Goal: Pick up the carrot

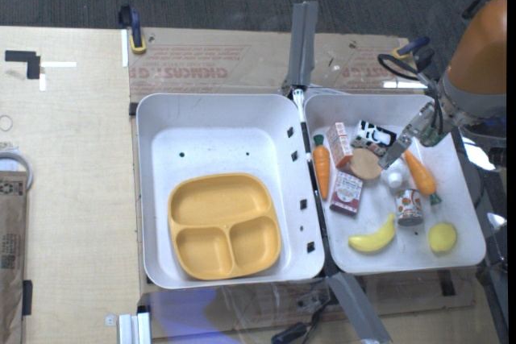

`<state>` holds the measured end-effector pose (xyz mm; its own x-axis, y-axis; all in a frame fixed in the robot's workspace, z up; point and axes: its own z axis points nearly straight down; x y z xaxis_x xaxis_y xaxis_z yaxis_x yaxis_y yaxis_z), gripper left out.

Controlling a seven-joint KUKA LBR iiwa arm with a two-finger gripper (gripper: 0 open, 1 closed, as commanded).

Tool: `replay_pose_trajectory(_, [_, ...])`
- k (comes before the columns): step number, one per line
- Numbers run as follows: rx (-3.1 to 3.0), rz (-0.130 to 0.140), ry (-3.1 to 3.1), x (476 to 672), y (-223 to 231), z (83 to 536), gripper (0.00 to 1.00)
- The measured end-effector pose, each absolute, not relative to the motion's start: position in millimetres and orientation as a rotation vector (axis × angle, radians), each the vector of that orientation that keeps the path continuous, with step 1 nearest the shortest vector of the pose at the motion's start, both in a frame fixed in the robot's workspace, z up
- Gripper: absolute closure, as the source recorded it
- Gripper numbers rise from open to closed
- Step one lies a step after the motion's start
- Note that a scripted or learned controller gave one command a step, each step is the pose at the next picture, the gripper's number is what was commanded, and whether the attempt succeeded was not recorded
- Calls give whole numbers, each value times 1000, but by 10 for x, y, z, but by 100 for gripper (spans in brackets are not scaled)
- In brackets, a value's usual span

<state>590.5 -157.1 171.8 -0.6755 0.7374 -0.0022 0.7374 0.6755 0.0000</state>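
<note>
Two carrots lie in the right bin. One carrot rests along the bin's left wall, with its green top pointing away from me. The other carrot lies slanted at the right of the pile. My gripper reaches down from the right and hangs low over the middle of the bin. Its tip is just left of the right-hand carrot, between that carrot and a tan round piece. Nothing is seen held in it.
Around the gripper lie a small carton, a black-and-white toy, a red box, a white ball, a can, a banana and a lemon. The left bin holds a yellow divided plate.
</note>
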Motion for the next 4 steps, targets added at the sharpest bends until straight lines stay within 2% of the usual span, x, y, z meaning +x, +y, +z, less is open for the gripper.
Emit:
replay_pose_trajectory(1, [1343,-1,2840,5238,-2071,1918,0])
replay_pose_trajectory(2, [1482,0,2769,5802,-2092,1018,0])
replay_pose_trajectory(3, [1484,-1,2767,5417,-2222,1746,0])
replay_pose_trajectory(4, [1569,1,2720,6025,-2206,918,0])
